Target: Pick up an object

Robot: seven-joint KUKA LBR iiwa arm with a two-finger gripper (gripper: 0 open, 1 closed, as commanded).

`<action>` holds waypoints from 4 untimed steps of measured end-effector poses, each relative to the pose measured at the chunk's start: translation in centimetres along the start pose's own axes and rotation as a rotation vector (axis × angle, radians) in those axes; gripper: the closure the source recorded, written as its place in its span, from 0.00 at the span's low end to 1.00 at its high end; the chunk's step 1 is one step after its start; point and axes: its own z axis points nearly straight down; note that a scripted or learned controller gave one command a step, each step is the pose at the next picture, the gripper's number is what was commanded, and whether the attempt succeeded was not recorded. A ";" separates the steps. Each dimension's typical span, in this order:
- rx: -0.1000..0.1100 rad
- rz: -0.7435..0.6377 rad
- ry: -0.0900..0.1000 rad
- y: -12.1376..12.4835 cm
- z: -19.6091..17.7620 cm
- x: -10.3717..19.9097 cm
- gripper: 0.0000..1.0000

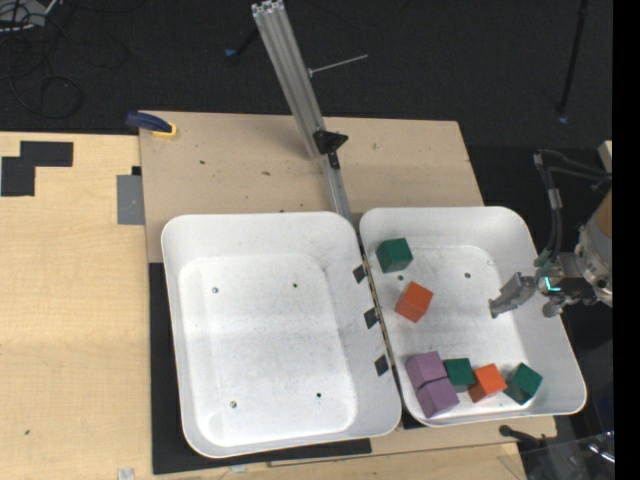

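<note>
Nothing picked yet — gripper [518, 296] over right bin [470, 218], no block in it; finger state impossible to tell. Orange cube [413, 301] nearby — grasp outstanding.

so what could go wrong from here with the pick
1. The purple block, a green cube, the small orange cube and another green cube crowd the right bin's near edge; a grab there may nudge neighbours or catch two.
2. The gripper sits near the bin's right wall, so coming down there could clip the rim.
3. The tilted orange cube may slip from the fingers.
</note>
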 end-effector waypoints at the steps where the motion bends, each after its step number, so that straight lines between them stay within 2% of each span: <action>1: 0.006 -0.001 0.002 0.3 6.3 -0.4 0.00; 3: 0.003 0.001 0.001 -0.3 16.1 -0.3 0.00; 4: 0.001 0.008 0.000 -0.3 14.9 -0.5 1.00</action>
